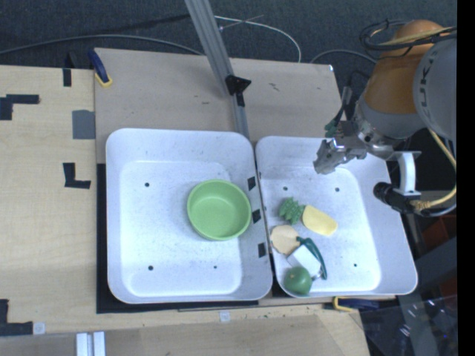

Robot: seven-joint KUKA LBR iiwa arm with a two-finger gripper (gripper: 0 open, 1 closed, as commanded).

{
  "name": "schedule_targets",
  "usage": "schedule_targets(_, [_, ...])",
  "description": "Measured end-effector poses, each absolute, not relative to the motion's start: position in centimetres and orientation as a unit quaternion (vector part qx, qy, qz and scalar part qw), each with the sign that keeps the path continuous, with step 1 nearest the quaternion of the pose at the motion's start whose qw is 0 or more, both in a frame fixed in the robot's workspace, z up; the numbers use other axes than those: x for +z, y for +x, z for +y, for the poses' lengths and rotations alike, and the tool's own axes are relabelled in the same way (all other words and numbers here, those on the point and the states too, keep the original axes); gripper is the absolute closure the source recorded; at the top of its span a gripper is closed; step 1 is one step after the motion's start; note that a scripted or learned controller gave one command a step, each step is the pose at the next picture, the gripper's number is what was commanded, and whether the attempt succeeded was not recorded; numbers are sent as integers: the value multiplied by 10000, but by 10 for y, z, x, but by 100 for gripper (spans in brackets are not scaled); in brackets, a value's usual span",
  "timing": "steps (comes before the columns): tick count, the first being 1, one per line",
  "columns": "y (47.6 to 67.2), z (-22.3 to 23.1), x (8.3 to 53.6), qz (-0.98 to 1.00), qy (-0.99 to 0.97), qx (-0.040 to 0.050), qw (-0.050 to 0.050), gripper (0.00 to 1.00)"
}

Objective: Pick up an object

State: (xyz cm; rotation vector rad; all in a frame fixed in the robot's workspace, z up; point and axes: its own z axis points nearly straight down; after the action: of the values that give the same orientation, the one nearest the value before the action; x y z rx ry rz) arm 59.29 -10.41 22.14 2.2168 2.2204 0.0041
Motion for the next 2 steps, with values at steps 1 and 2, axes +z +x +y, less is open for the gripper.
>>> schedule_targets(1, [576, -54, 213, 7089, 7053, -5, -13, 100])
schedule_targets(2, [568, -3, 208, 7092, 7050, -7, -18, 100])
